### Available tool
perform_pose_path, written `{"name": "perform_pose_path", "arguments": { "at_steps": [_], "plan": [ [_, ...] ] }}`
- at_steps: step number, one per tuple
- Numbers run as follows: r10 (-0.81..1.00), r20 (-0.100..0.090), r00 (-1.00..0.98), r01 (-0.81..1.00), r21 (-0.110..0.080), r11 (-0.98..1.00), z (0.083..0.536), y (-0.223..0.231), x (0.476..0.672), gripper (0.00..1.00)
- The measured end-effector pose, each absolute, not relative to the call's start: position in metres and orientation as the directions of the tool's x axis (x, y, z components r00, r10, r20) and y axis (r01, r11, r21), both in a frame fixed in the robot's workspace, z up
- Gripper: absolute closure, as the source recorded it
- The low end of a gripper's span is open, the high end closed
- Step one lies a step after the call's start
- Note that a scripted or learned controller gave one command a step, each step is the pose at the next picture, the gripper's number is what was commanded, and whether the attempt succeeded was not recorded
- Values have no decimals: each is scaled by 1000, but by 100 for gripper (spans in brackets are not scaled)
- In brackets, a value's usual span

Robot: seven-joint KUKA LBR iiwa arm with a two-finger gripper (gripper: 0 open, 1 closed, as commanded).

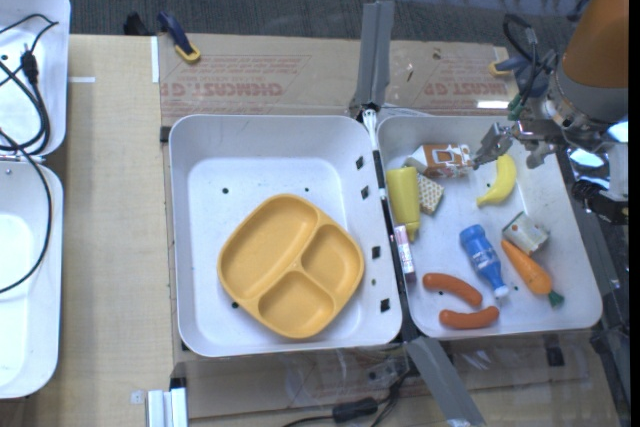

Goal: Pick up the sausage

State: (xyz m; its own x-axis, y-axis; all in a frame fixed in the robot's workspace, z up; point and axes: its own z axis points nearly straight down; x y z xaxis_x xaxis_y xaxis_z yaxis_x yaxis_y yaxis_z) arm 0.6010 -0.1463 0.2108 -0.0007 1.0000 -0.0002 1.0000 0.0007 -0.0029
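Note:
Two reddish-brown sausages lie near the front of the right bin (pixel 585 300): one sausage (pixel 452 287) angled, the other sausage (pixel 468 318) just in front of it by the front wall. My gripper (pixel 514 147) hangs at the bin's back right, over the top end of a yellow banana (pixel 500 181), far from both sausages. Its fingers (pixel 489 145) stand spread with nothing between them.
The right bin also holds a yellow bottle (pixel 403 197), a small brown box (pixel 445 158), a blue bottle (pixel 483 258), a carrot (pixel 528 267), a grey block (pixel 527 232) and a pen (pixel 403 250). A yellow divided plate (pixel 290 265) lies in the left bin (pixel 200 165).

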Motion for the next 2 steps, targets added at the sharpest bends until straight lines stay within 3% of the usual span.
{"name": "perform_pose_path", "arguments": {
  "at_steps": [1,2],
  "plan": [
    [989,0,-147,989,-3,147,176,-112,552,0],
    [892,2,-452,892,-2,452,91,-116,477,0]
  ]
}}
